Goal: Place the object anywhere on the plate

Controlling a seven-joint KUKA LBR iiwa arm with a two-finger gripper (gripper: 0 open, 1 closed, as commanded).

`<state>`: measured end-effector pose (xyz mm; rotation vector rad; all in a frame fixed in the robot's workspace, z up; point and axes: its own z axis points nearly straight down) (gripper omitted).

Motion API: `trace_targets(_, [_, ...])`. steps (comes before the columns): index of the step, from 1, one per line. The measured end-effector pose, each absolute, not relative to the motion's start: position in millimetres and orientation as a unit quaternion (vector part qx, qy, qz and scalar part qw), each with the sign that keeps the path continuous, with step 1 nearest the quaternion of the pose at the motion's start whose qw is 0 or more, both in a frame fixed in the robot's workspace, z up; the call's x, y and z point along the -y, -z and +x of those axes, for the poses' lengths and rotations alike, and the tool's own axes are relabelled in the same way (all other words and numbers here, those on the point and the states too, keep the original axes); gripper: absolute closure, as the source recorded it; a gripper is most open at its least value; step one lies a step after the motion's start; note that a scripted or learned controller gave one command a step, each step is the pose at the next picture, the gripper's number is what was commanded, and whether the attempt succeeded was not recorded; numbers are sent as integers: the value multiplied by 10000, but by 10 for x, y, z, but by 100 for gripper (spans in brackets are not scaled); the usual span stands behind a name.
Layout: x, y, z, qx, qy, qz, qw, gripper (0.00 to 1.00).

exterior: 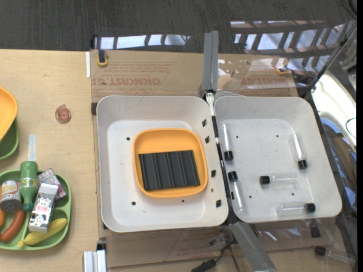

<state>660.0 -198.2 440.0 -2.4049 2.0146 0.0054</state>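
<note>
An orange plate [170, 137] with rounded corners lies in the middle of the left white bin [116, 169]. A black ridged rectangular object [169, 169] rests flat on the plate and covers most of its middle. Its ridges run front to back, and the orange rim shows all around it.
The right white bin [266, 135] holds several clear tubes with black caps: one [227, 143] along its left wall, one [298, 149] at the right and one [278, 179] near the middle. On the wooden table at the left stand a green tray of toy food [34, 208] and an orange bowl [5, 115].
</note>
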Motion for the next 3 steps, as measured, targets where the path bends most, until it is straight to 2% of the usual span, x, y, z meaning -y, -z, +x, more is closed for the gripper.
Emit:
trace_targets(1, [1842, -4395, 6596, -5596, -24, -8288, 22, 100])
trace_targets(2, [1400, -3525, 6596, -4239, -21, -9057, 21, 100])
trace_targets(3, [2118, -3955, 6598, -3969, -2, -9178, 20, 100])
